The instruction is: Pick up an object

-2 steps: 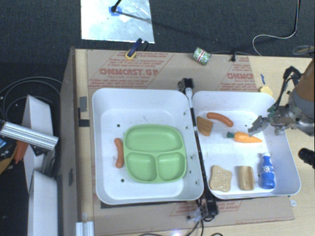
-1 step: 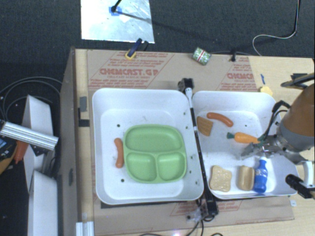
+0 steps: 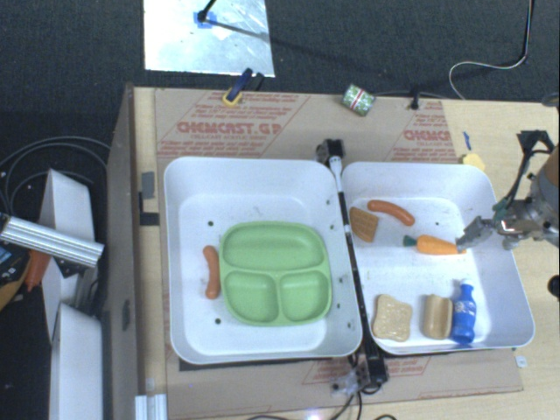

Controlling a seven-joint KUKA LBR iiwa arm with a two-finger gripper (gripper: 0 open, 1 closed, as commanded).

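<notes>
Camera view: orange carrot point(image 3: 435, 245), green top, beside hand point(image 3: 473, 231).

In the right white bin I see a small orange plastic carrot with a green stem end point(image 3: 434, 245), lying flat, stem pointing left. Above it, nearer the far wall, lies a reddish-orange plastic sausage point(image 3: 390, 210). A tan waffle-patterned toy wedge point(image 3: 364, 225) sits by the left wall. Along the near wall: a pale toast slice point(image 3: 393, 318), a tan bread roll point(image 3: 436, 316), and a blue plastic bottle point(image 3: 464, 313), lying flat.
</notes>
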